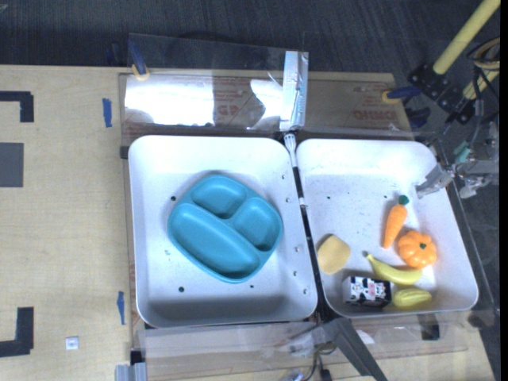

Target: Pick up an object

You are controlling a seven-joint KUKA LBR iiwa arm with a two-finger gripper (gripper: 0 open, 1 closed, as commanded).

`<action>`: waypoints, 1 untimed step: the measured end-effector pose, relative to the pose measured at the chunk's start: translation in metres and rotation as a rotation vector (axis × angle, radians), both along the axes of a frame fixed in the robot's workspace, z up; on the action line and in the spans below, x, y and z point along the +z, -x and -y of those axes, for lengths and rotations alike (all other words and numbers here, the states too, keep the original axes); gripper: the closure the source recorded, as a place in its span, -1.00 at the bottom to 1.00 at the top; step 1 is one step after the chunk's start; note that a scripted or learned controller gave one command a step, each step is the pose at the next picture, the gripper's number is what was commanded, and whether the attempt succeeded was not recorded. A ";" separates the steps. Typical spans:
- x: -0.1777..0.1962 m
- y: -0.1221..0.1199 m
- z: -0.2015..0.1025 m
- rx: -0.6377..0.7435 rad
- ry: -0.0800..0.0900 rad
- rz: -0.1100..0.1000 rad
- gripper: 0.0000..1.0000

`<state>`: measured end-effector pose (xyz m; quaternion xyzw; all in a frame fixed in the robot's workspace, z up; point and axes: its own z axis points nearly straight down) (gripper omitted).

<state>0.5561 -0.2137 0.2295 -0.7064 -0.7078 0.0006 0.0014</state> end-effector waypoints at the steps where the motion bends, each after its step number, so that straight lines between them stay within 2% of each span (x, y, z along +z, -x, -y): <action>1: -0.087 -0.033 0.007 0.053 0.008 0.021 -1.00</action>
